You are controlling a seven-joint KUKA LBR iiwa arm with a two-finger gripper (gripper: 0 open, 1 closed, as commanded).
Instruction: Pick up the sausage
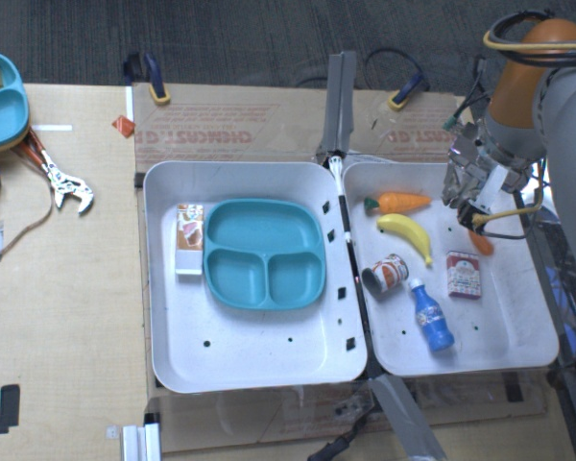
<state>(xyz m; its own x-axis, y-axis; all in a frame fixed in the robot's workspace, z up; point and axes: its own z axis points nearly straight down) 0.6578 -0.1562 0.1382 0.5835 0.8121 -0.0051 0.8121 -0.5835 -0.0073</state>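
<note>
The sausage (482, 243) is a small orange-red piece lying in the right bin (518, 353), near its right wall, just above a red box. My gripper (464, 207) hangs over the back right part of that bin, a little up and left of the sausage. The wrist and cables hide its tips. Nothing shows between them.
The right bin also holds a carrot (403, 202), a banana (408, 232), a can (385, 275), a blue bottle (431, 318) and the red box (464, 276). The left bin (173, 344) carries a teal divided plate (265, 254) and a small carton (189, 239). A wrench (62, 182) lies on the bench at left.
</note>
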